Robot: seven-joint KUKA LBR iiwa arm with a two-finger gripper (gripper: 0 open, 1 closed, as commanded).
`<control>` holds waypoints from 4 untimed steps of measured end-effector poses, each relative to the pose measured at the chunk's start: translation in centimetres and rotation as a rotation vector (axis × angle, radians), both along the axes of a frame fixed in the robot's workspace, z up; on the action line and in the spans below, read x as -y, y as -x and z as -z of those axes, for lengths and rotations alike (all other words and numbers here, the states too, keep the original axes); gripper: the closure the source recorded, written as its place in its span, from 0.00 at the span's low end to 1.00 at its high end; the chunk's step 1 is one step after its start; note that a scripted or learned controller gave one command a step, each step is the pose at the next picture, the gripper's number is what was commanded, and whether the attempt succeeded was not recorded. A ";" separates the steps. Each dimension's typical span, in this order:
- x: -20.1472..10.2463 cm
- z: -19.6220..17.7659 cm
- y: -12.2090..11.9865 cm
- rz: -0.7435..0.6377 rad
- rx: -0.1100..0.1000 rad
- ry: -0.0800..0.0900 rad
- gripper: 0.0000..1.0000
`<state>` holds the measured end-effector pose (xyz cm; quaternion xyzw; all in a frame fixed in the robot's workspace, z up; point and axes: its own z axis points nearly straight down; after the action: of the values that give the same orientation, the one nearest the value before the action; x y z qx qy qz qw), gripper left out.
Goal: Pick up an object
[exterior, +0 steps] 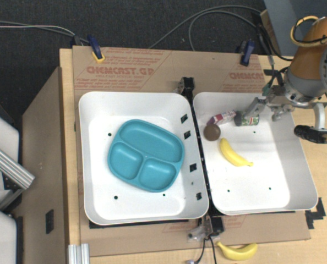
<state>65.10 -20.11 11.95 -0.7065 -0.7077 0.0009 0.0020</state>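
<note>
In the right bin (pixel 287 188), toward its far left corner: a small pink-and-white tube (pixel 224 117), lying on its side. Touching its right end, or nearly so, a dark object with a green patch (pixel 245 119); too small to identify. Just beside that dark object, on its right and slightly above in the camera view, the gripper (pixel 254 113), low over the bin floor at the end of the grey arm (pixel 301 84) reaching in from the right. Cannot tell whether spread or pressed together, nor whether pinching anything.

Near the tube, just below its left end: a brown ball (pixel 211 132). Below and right of the ball, apart from it: a yellow banana (pixel 234 153), lying at a slant on the bin floor, well clear of the gripper.

In the left bin (pixel 91 169): a teal divided plate (pixel 146 155), flat, about central.

Outside the bins, at the near edge of the bench: a second banana (pixel 239 251).
</note>
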 end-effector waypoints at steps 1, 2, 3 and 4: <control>0.0 -1.5 -0.2 -0.001 0.007 0.002 1.00; -1.0 -6.9 -0.5 -0.001 0.010 0.003 1.00; -1.0 -8.3 -0.6 0.000 0.008 0.002 1.00; -5.6 -9.1 -0.8 -0.004 0.004 0.000 1.00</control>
<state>65.87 -14.54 21.00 -0.7053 -0.7089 -0.0007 0.0007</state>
